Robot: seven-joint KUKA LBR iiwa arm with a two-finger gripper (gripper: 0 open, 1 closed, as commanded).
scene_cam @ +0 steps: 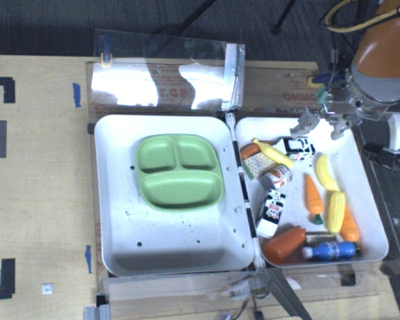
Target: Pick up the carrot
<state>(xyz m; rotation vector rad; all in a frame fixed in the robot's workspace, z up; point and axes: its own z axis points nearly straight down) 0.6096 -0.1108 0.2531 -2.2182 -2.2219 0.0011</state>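
Note:
The carrot is a small orange cone with a green stub at its near end. It lies in the right bin, between a can and an ear of corn. A second orange piece rests beside the corn, nearer the bin's right wall. My gripper hangs over the far end of the right bin, well behind the carrot and apart from it. Its two fingers are spread open with nothing between them.
Crowded round the carrot are a banana, corn, a can, a yellow pepper, a black-and-white toy, a red sausage and a blue bottle. The left bin bears a green divided plate.

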